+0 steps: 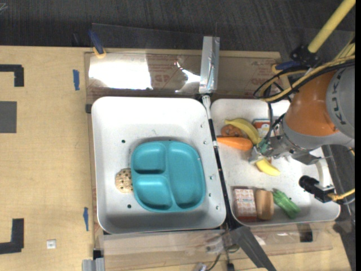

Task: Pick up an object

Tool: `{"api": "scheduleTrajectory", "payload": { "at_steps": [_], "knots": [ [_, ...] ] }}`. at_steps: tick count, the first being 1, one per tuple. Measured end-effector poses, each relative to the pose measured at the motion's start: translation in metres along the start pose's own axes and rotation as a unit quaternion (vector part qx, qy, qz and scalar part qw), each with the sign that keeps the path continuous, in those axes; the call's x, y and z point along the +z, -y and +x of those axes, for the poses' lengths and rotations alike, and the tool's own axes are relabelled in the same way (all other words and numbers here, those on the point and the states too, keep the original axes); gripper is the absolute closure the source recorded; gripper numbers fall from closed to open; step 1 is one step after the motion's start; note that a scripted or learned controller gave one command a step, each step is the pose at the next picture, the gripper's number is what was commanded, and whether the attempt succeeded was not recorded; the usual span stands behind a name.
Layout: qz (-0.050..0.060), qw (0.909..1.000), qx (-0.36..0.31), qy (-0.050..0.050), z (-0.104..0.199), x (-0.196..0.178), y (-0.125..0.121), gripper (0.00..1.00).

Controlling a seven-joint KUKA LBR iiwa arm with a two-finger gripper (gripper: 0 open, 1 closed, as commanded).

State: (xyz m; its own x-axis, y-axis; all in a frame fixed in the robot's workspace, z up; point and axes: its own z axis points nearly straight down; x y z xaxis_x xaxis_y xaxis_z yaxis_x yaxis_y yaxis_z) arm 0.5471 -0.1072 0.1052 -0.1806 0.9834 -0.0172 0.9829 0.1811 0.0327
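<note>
- Yellow banana-like piece (267, 166), the small one lying on the floor of the right bin (316, 210), looks like the thing being gone after: it sits right at the tip of the gripper (263, 149), touching it or just under it.
- Whether that gripper is spread or pinched cannot be made out, since the wrist and its cables cover the tip from above, and nothing is visibly held.
- My reading of the step: the arm is low over the bin at the reach or grasp stage, and the lift has not yet happened, as the yellow piece lies flat on the bin floor.
- The piece's long axis runs on a slant, from upper left by the gripper down to lower right, with the lower right end pointing toward the bin's open middle.
- For a clean pinch, the next move would call for closing across the short width, at right angles to that slant, then a straight lift; the curved skin may slip, I judge.
- Just left of the gripper lies an orange carrot (235, 143), its long axis nearly level and the thin end toward the bin's left wall; above it a larger banana (243, 127) curves over a reddish fruit (228, 131).
- Along the bin's near wall sit a small printed packet (244, 201), a brown bread-like roll (264, 204) and a green vegetable (286, 203), well apart from the gripper.
- The left bin (113, 117) bears a teal divided plate (167, 174) with a cookie (123, 180) beside its left edge.
</note>
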Motion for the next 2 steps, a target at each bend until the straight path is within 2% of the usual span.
{"api": "scheduleTrajectory", "payload": {
  "at_steps": [1, 2],
  "knots": [
    [0.001, 1.0, -0.001, 0.0, 0.0007, 0.001, 0.0005, 0.0],
    [0.001, 0.9998, -0.022, -0.001, -0.003, 0.0099, 0.0047, 0.0]
  ]
}}
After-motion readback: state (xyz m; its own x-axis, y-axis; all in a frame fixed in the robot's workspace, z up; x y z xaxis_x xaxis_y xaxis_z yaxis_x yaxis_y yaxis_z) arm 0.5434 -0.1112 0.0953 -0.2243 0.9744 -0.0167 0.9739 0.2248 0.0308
